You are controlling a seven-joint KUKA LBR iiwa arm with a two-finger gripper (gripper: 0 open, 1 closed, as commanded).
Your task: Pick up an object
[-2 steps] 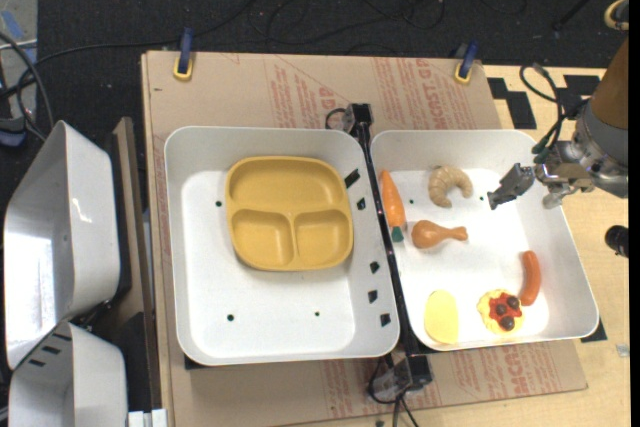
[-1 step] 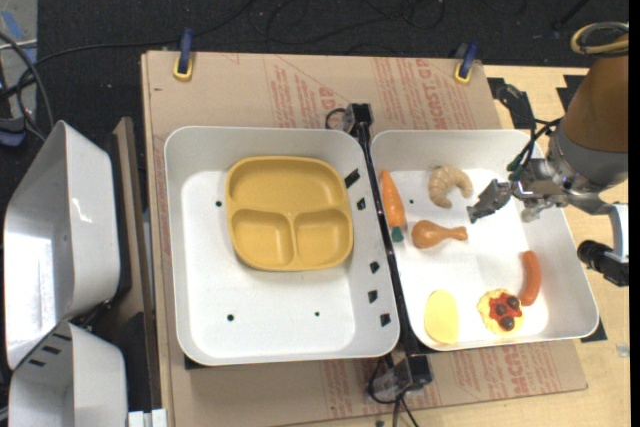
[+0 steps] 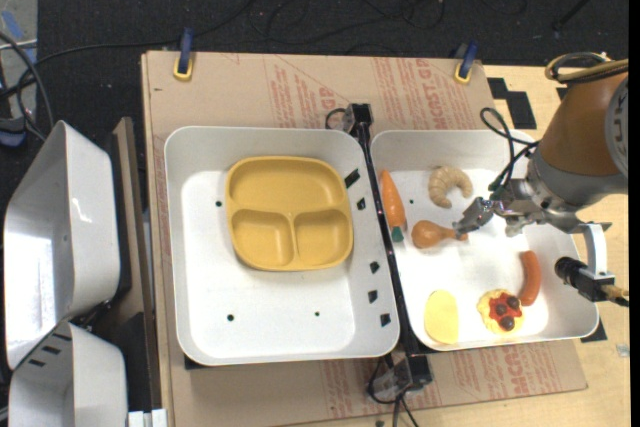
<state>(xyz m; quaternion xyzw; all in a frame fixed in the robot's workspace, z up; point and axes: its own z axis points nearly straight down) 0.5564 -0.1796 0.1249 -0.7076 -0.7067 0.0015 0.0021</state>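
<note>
So in the camera view, two white bins are being shown side by side on the worktop [image 3: 300, 80]. The left bin [image 3: 200, 315] is being taken up by a yellow divided plate [image 3: 290, 213]. The right bin [image 3: 570, 310] is where the toy food is lying: a carrot [image 3: 393, 200] along the left wall, a croissant [image 3: 449, 181] near the top, a chicken drumstick [image 3: 432, 234] in the middle, a sausage [image 3: 529, 276] to the right, a yellow slice [image 3: 442, 315] near the front, and a little pizza [image 3: 501, 309] just beside the sausage.

The arm [image 3: 585, 140] is being reached in from the right, and the gripper [image 3: 478, 216] is being held low over the right bin, right at the bone end of the drumstick. The fingers are too small and dark to be read here, so whether they're spread or pressed together can't be told, and nothing can be seen pinched between them.

Step-wise, this is being read as the approach or closing-in stage, with the drumstick as the likely target. It's still lying flat on the bin floor, so nothing is being counted as picked yet. For the next move, the narrow bone end would need to be straddled and squeezed before any lift is tried, since that rounded shape could easily be nudged away.
</note>
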